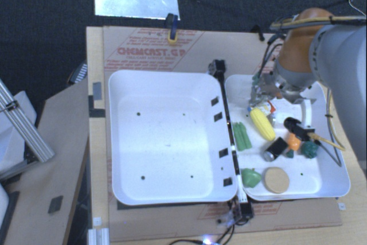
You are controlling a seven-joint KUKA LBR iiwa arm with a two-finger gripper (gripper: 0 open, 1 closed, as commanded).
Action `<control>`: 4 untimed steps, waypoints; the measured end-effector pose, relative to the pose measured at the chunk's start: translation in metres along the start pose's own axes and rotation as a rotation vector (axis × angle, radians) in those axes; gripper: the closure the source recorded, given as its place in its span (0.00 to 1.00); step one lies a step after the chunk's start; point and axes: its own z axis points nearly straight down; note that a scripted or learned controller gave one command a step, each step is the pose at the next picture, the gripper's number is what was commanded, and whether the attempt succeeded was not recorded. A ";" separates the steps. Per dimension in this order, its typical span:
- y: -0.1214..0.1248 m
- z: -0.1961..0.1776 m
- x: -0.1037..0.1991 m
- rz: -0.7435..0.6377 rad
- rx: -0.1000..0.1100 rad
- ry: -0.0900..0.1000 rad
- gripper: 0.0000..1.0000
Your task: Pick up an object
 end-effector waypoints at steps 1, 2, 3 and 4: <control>-0.001 0.001 0.000 0.000 0.002 0.000 0.00; -0.031 0.017 -0.011 0.005 0.007 -0.001 0.00; -0.032 0.009 -0.010 0.004 0.014 0.001 1.00; -0.011 0.021 -0.041 0.007 0.018 0.002 1.00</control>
